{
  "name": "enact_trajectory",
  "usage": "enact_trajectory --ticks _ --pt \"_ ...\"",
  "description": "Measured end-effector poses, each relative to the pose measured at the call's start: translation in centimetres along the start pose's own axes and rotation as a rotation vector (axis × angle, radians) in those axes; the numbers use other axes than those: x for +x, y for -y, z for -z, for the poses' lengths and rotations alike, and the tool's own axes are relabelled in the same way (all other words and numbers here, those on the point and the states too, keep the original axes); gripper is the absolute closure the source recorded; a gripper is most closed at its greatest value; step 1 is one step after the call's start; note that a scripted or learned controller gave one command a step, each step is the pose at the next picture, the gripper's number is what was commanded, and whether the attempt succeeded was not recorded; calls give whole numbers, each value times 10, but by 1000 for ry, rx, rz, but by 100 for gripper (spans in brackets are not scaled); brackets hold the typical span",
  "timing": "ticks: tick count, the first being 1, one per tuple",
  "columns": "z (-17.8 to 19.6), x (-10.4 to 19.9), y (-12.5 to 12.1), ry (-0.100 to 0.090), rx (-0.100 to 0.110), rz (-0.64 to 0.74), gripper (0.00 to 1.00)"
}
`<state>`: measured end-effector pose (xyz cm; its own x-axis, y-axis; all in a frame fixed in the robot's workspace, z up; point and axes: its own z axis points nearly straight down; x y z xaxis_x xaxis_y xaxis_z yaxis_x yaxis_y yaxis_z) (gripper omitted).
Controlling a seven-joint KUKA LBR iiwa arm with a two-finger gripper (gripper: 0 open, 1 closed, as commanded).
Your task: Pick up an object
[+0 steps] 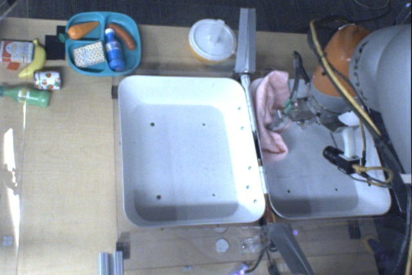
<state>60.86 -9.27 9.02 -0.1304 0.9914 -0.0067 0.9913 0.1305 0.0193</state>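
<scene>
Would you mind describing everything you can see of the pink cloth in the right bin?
The pink cloth looks soft and crumpled, bunched into a long heap of folds along the left wall of the right bin, beside the divider between the two bins. Its top end reaches the bin's upper edge. The gripper is at its right side, touching its folds; whether it grips the fabric is unclear.

The pale wooden bench (64,170) carries two shallow white plastic bins (187,151) side by side, a teal divided tray (132,32) far left, a round lidded cup (212,40), and what seem small toy groceries (29,77).
</scene>
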Motion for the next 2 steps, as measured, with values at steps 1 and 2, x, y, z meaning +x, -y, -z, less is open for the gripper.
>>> enact_trajectory --ticks 1,2 --pt "-4 -27 -61 -6 12 26 0" --pt "-3 -96 -50 -4 16 79 0"
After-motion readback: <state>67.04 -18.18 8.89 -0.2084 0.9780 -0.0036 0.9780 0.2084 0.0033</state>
